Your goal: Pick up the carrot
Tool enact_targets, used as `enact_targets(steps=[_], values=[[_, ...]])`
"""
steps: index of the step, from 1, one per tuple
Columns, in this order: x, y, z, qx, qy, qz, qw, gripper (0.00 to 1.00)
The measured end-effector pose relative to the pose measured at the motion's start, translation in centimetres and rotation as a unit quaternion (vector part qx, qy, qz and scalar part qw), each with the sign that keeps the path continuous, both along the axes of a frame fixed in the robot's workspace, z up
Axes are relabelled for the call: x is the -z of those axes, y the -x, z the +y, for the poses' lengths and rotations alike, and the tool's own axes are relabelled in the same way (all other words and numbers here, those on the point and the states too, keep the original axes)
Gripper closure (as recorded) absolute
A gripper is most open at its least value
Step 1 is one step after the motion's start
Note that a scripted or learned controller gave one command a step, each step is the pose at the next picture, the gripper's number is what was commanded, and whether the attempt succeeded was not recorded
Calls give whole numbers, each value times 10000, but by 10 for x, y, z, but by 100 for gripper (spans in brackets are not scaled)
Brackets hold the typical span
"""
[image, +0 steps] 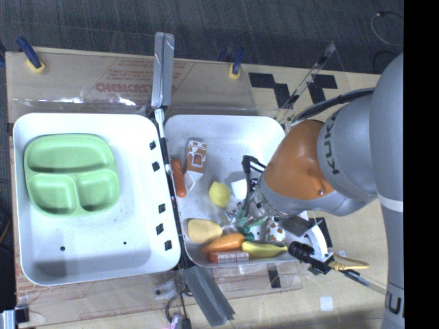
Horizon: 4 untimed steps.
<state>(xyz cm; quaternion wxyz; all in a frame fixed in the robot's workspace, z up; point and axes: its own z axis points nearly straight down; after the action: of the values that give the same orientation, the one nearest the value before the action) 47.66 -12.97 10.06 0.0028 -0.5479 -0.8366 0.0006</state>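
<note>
Right now my arm (343, 156) reaches in from the right, over the right-hand bin (226, 123), with the orange band bulging above my wrist. My gripper (245, 218) hangs low over the front part of that bin, just above the cluster of toy food, but my own wrist hides so much of it that I cannot tell how it is set. The carrot (225, 242) lies on the bin floor near the front wall, pointing roughly left to right, just below and a little left of my gripper. It touches a pale yellow piece (201, 229) on its left, and a yellow banana-like piece (264, 249) lies at its right end. A red bar (228, 257) lies along the front wall just beneath the carrot. Farther back sit a lemon (219, 194), a small carton (196, 155) and a sausage (179, 177) by the left wall. The left bin (41, 266) holds a green divided tray (70, 173).
</note>
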Motion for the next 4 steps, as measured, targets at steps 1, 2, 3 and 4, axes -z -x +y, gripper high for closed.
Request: enact_targets(steps=[1,2,3,4], values=[[0,0,0,0,1,-1,10000,0],[9,0,18,-1902,-4,-18,9817,0],[9,0,35,-3425,-19,-3,9395,0],[-92,-1,43,-3542,4,-36,9352,0]])
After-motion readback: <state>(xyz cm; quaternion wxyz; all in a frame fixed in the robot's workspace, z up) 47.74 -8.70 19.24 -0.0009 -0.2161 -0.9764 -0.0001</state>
